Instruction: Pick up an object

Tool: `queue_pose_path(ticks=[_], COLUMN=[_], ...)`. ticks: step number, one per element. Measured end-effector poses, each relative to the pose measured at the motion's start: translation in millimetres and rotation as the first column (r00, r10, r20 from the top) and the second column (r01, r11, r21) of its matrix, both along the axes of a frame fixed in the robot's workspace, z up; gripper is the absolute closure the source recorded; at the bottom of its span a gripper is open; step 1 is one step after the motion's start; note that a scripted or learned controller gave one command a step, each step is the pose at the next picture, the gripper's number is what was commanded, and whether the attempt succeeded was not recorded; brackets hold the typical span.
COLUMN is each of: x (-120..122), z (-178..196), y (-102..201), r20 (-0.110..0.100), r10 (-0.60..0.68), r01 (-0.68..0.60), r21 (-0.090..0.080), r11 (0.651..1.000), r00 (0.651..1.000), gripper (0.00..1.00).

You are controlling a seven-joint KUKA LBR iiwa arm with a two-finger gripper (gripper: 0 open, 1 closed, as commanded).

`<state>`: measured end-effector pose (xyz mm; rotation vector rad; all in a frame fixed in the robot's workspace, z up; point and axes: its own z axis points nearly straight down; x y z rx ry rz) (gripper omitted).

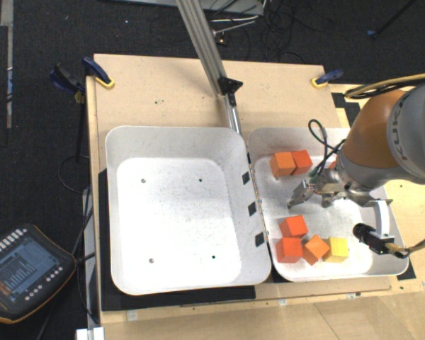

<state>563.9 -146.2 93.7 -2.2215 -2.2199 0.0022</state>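
1. Two shallow white bins are seen side by side on a wooden bench; the left bin (177, 204) holds no blocks, and the right bin (269, 190) holds all of them.
2. One grey arm (404, 137) with an orange band is seen reaching in above the right bin, and its claw (303, 195) hangs over the bin's middle, with the tips pointing toward the left bin.
3. The claw's fingers appear spread apart, and no block is seen between them, so it is judged to be released and carrying nothing.
4. Two orange blocks (292, 163) are seen touching each other just beyond the claw, toward the bin's far rim.
5. A red-orange block (294, 227) lies just on the near side of the claw; it is judged the likeliest target, being close under the fingertips.
6. Nearer the bin's front rim, another red-orange block (289, 249), an orange block (315, 248) turned cornerwise, and a yellow block (338, 248) are seen in a row.
7. The blocks are cubes, so no long axis is to be reckoned with.
8. No brand, label or readable writing can be made out on the blocks or bins.
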Motion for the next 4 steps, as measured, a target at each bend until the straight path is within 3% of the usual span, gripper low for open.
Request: queue_pose_path(ticks=[1, 3, 4], x=[1, -1, 0], z=[12, 121, 133], y=[0, 6, 6], r20=[0.003, 0.01, 0.005], r10=[0.0, 0.004, 0.004], r01=[0.0, -0.004, -0.004], r21=[0.0, -0.002, -0.001], r11=[1.0, 1.0, 1.0], r00=[1.0, 1.0, 1.0], gripper=[1.0, 1.0, 1.0])
